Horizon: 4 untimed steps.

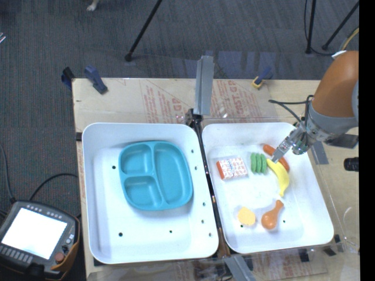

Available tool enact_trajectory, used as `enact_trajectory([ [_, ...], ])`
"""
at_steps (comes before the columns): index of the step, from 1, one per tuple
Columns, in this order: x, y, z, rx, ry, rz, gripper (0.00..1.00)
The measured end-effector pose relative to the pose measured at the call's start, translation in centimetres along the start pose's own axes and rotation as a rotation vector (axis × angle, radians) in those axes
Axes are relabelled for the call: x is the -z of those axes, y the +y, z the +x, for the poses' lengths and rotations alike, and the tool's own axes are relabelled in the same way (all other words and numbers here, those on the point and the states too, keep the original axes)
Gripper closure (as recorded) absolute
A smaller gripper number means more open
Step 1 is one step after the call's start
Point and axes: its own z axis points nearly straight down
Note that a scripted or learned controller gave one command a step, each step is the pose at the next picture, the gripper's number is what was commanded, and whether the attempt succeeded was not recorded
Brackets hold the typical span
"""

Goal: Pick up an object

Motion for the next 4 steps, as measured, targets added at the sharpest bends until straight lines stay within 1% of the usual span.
enact_trajectory([
  [1,-7.3,0.2,6.5,-0.241,0.006,0.006,1.00],
  [2,-7.7,1.5,7.9,-0.573,0.003,0.004,1.00],
  [3,-7.7,1.5,7.9,-0.572,0.002,0.004,0.00],
  [4,-7.7,-4.0,8.7,-0.675,0.003,0.005,0.00],
])
